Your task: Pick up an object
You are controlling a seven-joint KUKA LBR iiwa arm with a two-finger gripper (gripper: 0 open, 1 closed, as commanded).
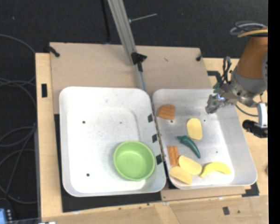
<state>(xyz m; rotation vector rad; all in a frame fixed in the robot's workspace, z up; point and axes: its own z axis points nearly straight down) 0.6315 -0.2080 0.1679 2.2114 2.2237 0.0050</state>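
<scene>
My gripper [212, 105] hangs over the upper right part of the right bin [233, 125], with the orange-banded arm behind it at the right edge. Below and left of it lies a pale yellow oval piece [194, 128]. A dark green pepper [190, 144] lies under that. A yellow banana [216, 169] and two pale yellow pieces [185, 168] sit near the bin's front edge. An orange-brown piece [166, 111] rests at the bin's upper left, and a small orange block [172, 155] lies by the left wall. Nothing shows between the fingers.
The left bin [98, 115] holds a green bowl [134, 160] at its front right. A grey metal pole [123, 27] slants up from between the bins. Black cables lie on the dark floor at the left.
</scene>
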